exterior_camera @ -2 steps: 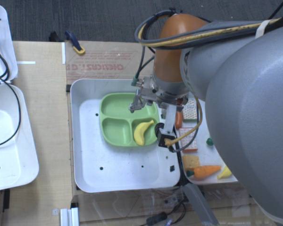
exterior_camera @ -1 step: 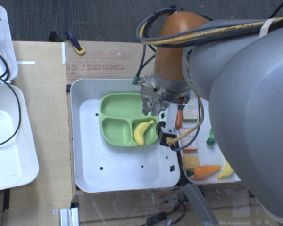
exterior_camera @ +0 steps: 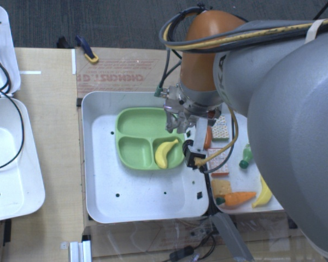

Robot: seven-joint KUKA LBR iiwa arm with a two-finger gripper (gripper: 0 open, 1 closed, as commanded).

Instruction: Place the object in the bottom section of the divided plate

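Below the tool (exterior_camera: 177, 125), the banana (exterior_camera: 165, 152) lies in the green plate's (exterior_camera: 136, 125) lower-right section, long axis near vertical; tool's grip state unclear.

Setting: robotics laboratory, manipulation test station.

Evidence:
- Large grey industrial arm with an orange band (exterior_camera: 210, 34) above its wrist, looped with black and yellow cables.
- Pale wooden tabletop (exterior_camera: 49, 91) carrying shallow white plastic bins (exterior_camera: 95, 201) side by side, each with small drilled holes in its floor.
- Toy plastic food as test props: a yellow banana (exterior_camera: 164, 152) on a light green divided plate (exterior_camera: 139, 124), an orange carrot (exterior_camera: 238, 199), a cracker-like square (exterior_camera: 221, 188).
- Flattened brown cardboard sheet (exterior_camera: 120, 72) with reversed red print.
- Dark grey carpet floor (exterior_camera: 98, 10).
- Loose black cables (exterior_camera: 3, 81) over the neighbouring bin.
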